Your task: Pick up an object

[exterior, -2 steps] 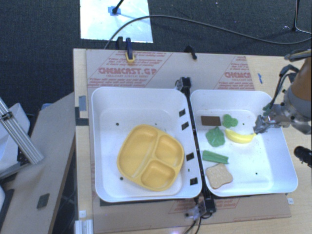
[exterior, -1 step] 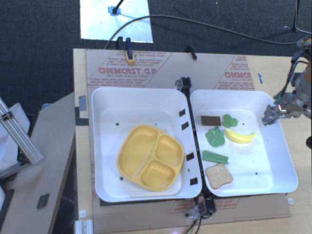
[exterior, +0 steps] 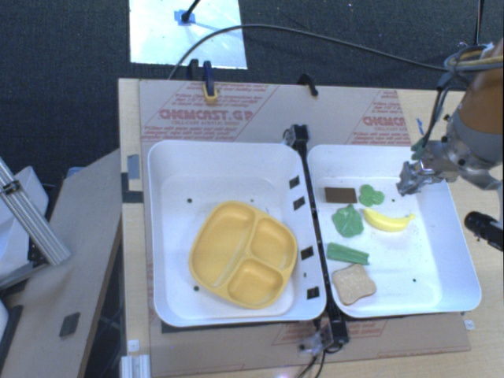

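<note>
The right bin (exterior: 449,290) holds several toy foods: a brown chocolate bar (exterior: 340,194), a small green leafy piece (exterior: 371,195), a larger green leafy piece (exterior: 347,221), a yellow banana (exterior: 387,220), a green pod (exterior: 347,253) and a slice of toast (exterior: 353,283). My gripper (exterior: 409,181) hangs over the bin's upper right part, just above and right of the banana and the small green piece. Nothing shows between its fingertips.
The left bin (exterior: 169,203) holds a yellow divided tray (exterior: 243,253). A black divider (exterior: 309,211) runs between the two bins. A cable crosses the bench behind them, and a metal rail (exterior: 31,219) lies at the far left.
</note>
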Available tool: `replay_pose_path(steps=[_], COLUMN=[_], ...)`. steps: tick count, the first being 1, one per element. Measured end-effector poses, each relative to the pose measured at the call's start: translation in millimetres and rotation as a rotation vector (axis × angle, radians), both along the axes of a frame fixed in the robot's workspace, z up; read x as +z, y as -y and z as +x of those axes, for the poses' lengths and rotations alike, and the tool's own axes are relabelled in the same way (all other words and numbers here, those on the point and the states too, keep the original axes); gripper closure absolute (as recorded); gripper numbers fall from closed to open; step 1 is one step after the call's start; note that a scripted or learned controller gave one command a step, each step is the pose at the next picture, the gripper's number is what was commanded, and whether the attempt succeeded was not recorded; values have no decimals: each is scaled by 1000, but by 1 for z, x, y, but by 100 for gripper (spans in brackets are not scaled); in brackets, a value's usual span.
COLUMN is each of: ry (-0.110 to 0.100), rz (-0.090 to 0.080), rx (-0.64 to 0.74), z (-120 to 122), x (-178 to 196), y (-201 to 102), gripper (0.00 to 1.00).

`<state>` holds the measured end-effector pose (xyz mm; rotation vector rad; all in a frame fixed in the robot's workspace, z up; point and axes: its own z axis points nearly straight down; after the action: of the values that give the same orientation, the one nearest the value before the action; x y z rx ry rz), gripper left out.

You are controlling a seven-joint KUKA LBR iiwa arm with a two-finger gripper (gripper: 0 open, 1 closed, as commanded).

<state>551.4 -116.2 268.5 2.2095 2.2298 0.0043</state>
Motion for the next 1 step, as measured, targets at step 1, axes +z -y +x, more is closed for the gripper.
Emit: replay_pose_path(steps=[1], ry=[-1], rz=[0], rx=[0], z=[5], x=[1], y=[-53], gripper=[100])
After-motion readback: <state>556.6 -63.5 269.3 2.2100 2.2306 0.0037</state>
